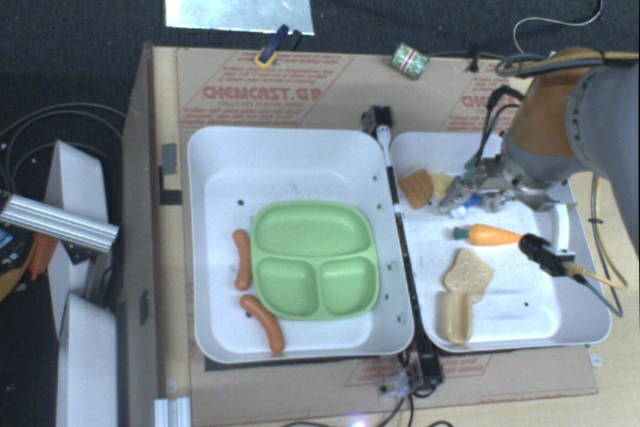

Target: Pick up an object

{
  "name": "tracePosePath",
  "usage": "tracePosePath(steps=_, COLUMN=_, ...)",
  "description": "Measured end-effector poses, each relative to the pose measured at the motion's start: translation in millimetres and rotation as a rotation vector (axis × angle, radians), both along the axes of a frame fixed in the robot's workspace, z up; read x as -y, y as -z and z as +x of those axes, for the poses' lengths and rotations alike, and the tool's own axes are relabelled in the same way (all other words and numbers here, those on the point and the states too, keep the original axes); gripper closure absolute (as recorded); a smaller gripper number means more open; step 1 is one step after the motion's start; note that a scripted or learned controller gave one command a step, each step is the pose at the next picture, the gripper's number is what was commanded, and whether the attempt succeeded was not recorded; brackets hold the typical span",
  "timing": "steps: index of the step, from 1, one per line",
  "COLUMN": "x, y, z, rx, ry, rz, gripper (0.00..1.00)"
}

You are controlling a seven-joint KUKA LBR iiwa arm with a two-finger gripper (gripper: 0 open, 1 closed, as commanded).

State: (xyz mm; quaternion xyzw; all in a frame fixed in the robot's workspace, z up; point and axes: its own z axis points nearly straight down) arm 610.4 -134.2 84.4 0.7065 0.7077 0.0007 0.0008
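My gripper (pixel 466 196) is low in the right bin (pixel 575 320), near its back left part. A brown toast-like piece (pixel 417 187) lies just left of it, with a small yellowish piece (pixel 441 185) between them. An orange carrot (pixel 492 236) with a green tip lies just in front of the gripper. A beige bread slice (pixel 469 273) rests nearer the front, partly over a pale tan piece (pixel 457 317). I see nothing lifted by the gripper.
The left bin (pixel 215 175) holds a green divided plate (pixel 315 258) and two sausages, one (pixel 241 259) left of the plate and one (pixel 264 323) at its front left. A divider rail (pixel 396 215) runs between the bins. A small green can (pixel 409 61) lies behind them.
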Motion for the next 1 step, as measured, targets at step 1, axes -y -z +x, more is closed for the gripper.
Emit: tracePosePath(steps=1, x=-5.2, y=0.4, z=-46.7, rx=-0.002, ry=0.0, rz=0.0, gripper=0.0)
